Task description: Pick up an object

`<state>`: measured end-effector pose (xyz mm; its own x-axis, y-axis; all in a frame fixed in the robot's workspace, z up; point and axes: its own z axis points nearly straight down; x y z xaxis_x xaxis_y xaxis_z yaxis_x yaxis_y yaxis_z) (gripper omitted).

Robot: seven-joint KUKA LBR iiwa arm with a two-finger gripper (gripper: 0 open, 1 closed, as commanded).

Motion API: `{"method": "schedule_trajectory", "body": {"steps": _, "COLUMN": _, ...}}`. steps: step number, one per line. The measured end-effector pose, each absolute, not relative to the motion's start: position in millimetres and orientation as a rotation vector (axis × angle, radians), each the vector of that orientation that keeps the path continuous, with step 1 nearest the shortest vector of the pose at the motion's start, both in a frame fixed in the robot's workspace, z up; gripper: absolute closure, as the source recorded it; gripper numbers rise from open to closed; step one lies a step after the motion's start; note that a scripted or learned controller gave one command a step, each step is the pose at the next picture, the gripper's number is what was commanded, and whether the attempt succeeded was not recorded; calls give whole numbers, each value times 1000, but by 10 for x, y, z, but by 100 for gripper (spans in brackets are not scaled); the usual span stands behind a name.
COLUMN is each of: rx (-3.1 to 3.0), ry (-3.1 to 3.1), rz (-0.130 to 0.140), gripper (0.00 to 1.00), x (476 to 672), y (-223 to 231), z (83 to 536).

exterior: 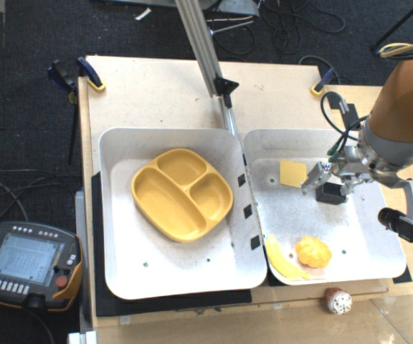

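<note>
The right bin (378,253) holds a flat yellow square block (292,173) at its back left. A yellow banana (281,259) lies along its front left edge, and a lumpy yellow-orange object (313,252) sits just right of the banana. My gripper (321,188) hangs over the middle of the right bin, just right of the yellow block and apart from it. It is open, with nothing between its fingers. The left bin (120,264) bears a yellow three-compartment plate (183,193).
A small white die-like ball (340,302) lies on the bench in front of the right bin. A slanted metal pole (201,38) comes down to the ridge between the bins. Clamps (92,74) grip the bench's back corners. A teach pendant (27,264) lies off the bench's left.
</note>
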<state>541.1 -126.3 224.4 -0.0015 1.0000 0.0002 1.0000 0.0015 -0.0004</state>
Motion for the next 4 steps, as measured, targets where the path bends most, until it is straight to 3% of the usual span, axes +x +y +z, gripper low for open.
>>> {"method": "schedule_trajectory", "body": {"steps": 1, "rx": -2220, "ry": -2222, "rz": 0, "gripper": 0, "x": 5411, "y": -1263, "z": 2244}}
{"method": "schedule_trajectory", "body": {"steps": 4, "rx": -2222, "ry": -2221, "rz": 1, "gripper": 0, "x": 5531, "y": -1261, "z": 942}}
